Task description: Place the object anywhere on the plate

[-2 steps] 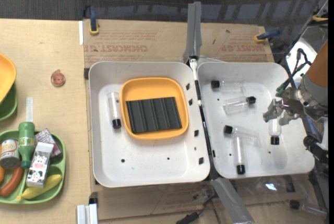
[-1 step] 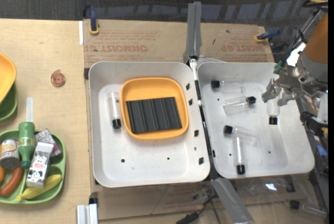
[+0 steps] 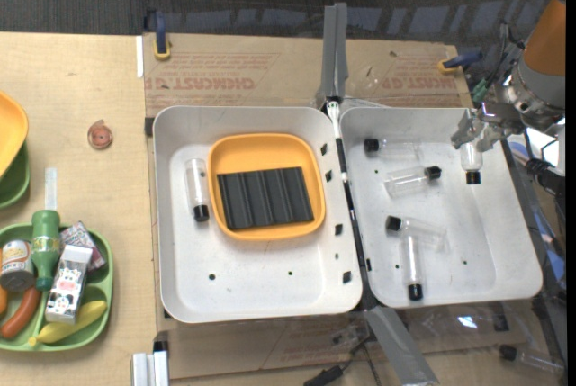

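Note:
An orange plate (image 3: 263, 149) lies in the left bin (image 3: 180, 276) with a black ridged insert (image 3: 265, 198) on it. My gripper (image 3: 474, 141) hangs over the far right part of the right bin (image 3: 504, 276). Between its fingers a clear vial (image 3: 471, 161) points down, black cap lowest, so the gripper is shut on it. Several more clear vials with black caps lie in the right bin, one near the back (image 3: 391, 146), one in the middle (image 3: 409, 183), one at the front (image 3: 412, 265). Another vial (image 3: 195, 186) rests in the left bin, just left of the plate.
A metal divider post (image 3: 335, 51) rises between the bins at the back. On the wooden table to the left stand a green tray of toy food (image 3: 54, 285), an orange bowl (image 3: 9, 137) and a small pink piece (image 3: 100, 136). Clamps (image 3: 160, 42) hold the cardboard.

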You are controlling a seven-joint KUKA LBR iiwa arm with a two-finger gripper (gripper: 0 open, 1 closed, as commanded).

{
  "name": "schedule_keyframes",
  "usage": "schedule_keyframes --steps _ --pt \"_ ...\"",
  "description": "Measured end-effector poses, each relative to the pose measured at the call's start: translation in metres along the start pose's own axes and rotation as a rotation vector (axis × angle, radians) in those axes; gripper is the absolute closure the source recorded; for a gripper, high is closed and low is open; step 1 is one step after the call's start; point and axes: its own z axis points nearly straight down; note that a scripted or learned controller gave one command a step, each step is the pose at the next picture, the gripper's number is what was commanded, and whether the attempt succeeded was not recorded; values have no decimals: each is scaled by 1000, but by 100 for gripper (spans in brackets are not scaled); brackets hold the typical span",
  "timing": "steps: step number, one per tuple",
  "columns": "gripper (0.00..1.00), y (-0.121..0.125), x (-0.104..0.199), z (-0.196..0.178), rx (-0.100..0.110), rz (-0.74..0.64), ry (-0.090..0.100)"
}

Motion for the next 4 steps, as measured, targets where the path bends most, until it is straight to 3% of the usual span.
schedule_keyframes --steps 1,2,4 --pt "100 45 5 -3 -1 -20 0" --pt "100 48 -29 -58 -2 -141 -1" --pt "100 49 -32 -165 -4 -542 -1"
